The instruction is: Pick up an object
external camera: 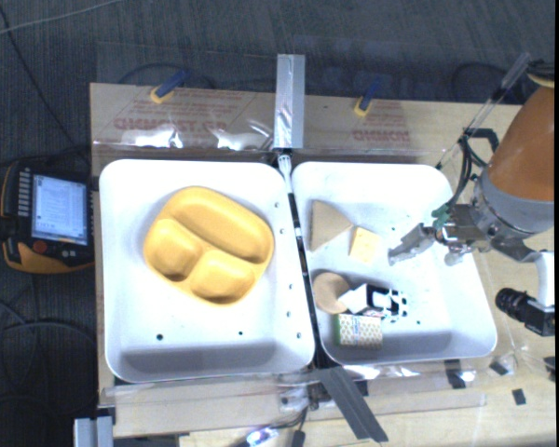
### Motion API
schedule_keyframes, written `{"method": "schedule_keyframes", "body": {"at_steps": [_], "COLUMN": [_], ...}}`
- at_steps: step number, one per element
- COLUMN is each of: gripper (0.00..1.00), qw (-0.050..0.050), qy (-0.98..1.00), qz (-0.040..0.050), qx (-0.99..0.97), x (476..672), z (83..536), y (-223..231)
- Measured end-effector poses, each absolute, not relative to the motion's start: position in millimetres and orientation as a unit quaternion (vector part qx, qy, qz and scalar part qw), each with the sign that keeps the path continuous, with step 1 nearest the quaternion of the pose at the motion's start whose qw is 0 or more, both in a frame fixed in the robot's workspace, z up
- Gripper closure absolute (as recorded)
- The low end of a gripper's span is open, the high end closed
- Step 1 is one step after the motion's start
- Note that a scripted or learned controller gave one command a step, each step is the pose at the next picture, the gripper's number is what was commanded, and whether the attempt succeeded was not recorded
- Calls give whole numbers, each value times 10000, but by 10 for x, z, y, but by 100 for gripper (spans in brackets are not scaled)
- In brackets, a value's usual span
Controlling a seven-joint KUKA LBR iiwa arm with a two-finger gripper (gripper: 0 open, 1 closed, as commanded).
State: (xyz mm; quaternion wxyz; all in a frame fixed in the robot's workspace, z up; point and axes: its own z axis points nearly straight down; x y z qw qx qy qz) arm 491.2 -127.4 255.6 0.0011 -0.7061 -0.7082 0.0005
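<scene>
The bench [419,119] carries two white bins side by side. The left bin [130,343], well away from the hand on its far side, holds a large yellow lobed tray [208,243] that fills much of its floor. The right bin [466,329] lies under the hand [402,247], which hangs over the bin's middle at the end of the grey arm with the orange band [536,147]. Whether the hand is wide or narrow cannot be told from this slant; nothing shows between its tips. Just beside the tips sits a small tan block [364,244], touching a larger tan wedge [324,223] beyond it. Nearer the front wall, below the hand, lie a brown cup [329,291], a black-and-white toy [384,299] and a small printed box [361,329].
</scene>
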Motion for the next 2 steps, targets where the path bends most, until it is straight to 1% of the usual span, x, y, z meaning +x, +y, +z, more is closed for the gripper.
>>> {"method": "schedule_keyframes", "body": {"at_steps": [1, 2], "gripper": [0, 0], "qw": [14, 6], "qy": [-6971, -7358], "qz": [11, 14], "qx": [-7170, -6772], "x": [5358, 5830], "z": [2002, 1517], "y": [-1018, -1382]}}
